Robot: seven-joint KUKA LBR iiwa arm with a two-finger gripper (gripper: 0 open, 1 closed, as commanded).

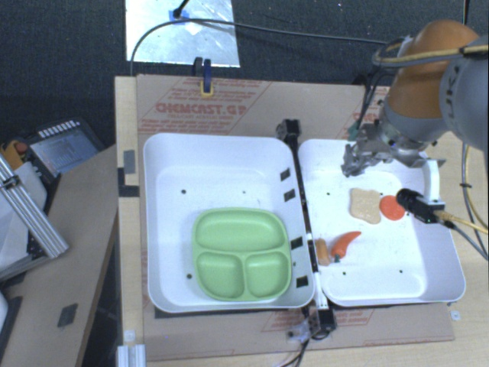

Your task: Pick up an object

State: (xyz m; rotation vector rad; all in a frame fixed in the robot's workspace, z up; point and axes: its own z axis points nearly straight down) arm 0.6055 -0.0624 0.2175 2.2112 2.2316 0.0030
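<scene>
Green tray (241,252) with three parts sits in the left bin (164,205), low in the frame. In the right bin (428,281) lie a small orange piece (322,251), a red pepper shape (345,241), a tan bread slice (365,206) and a red round piece (392,209). The pincer (357,161) hangs above the bread, upper right; I cannot tell if it is open or closed.

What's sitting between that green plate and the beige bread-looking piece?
In the camera view, the black divider where the bins meet lies between the green tray and beige piece; otherwise bare white floor.
</scene>
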